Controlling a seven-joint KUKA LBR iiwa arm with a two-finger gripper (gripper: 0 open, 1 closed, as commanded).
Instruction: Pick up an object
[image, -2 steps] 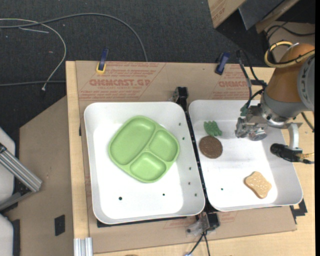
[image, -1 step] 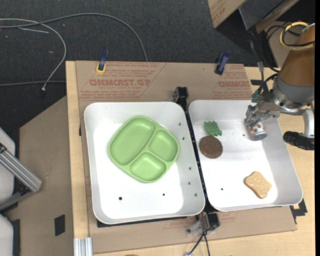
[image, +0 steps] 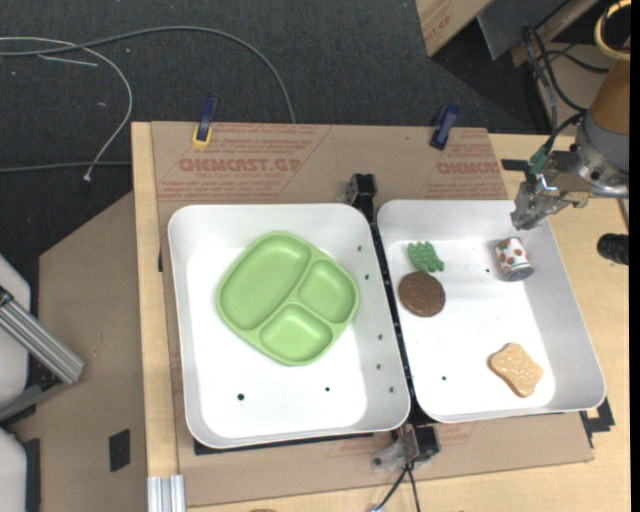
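Pincer (image: 528, 215) above far rim of right bin (image: 575, 330) – finger state cannot tell, nothing seen held. Nearest object: small can (image: 512, 258) on its side, just below pincer toward camera – short drop needed

The right bin (image: 560, 385) has open floor through its middle and along its front left, with 4 things spaced around it: a green piece (image: 425, 257) touching a brown disc (image: 422, 295) at the left, a can (image: 513, 258) near the back wall, a cracker (image: 516, 369) front right. In the left bin (image: 200, 400), a green tray (image: 288, 297) fills the centre, leaving a bare strip along the front. The gripper (image: 527, 213) hangs over the right bin's back rim, just beside the can.
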